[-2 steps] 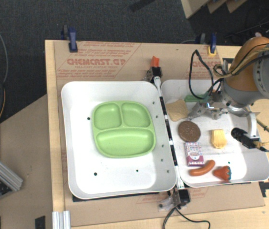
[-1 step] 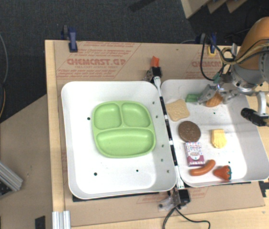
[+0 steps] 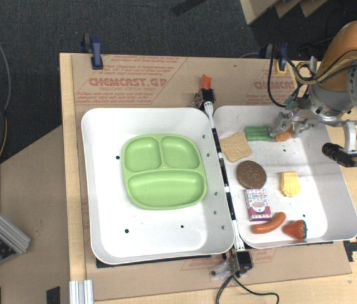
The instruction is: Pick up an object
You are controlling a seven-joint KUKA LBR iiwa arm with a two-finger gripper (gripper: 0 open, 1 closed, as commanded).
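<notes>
My gripper (image 3: 290, 124) is low over the far side of the right bin (image 3: 330, 201). A small orange piece (image 3: 283, 133) lies right at its tip; whether it is held I cannot tell. Just left of it lies a green block (image 3: 256, 132). Further into the bin are a tan cracker (image 3: 236, 147), a round brown cookie (image 3: 251, 173), a yellow piece (image 3: 290, 183), a pink carton (image 3: 257, 203), a red sausage (image 3: 268, 223) and a red piece (image 3: 295, 229).
A green divided plate (image 3: 164, 170) sits in the middle of the left bin (image 3: 102, 220). The arm's grey wrist and cables (image 3: 340, 100) hang over the right bin's far right corner. Clamps stand along the bench's back edge.
</notes>
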